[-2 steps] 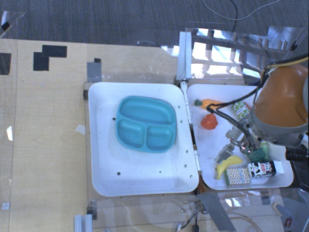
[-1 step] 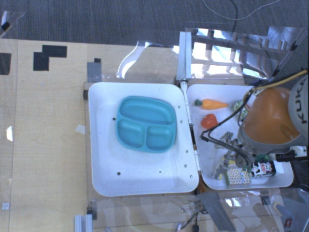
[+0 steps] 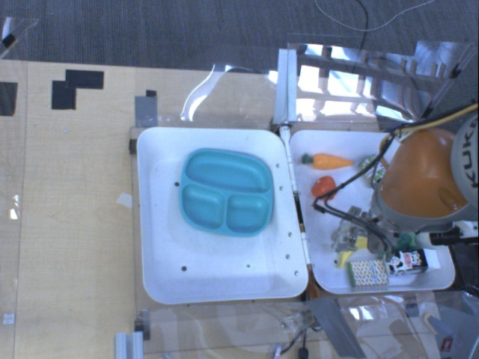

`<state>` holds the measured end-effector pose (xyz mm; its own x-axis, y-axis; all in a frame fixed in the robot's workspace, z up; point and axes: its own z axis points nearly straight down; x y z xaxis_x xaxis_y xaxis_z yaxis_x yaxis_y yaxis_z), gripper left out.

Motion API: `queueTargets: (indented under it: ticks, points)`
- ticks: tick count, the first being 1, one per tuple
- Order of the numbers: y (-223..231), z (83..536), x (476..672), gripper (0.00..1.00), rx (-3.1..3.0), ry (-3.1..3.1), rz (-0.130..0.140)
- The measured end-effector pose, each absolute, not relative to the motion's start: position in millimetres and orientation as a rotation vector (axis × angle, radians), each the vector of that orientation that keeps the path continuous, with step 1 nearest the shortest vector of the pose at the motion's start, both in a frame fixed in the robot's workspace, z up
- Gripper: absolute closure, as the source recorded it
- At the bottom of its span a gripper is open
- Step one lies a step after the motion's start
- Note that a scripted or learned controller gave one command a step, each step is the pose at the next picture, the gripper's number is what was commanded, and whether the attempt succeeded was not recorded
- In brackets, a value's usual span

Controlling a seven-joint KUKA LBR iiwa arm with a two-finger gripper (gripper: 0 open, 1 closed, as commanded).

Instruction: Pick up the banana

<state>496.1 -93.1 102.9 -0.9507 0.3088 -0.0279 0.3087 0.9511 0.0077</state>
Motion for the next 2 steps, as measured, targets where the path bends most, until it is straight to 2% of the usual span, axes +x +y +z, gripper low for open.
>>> queueTargets:
  ticks: [1, 2]
  points:
    - [-92.4, 114.7, 499.3, 1.0, 0.487, 3.065, 0.007]
    - [-92.4, 114.7, 499.2, 0.0, 0.488, 3.065, 0.007]
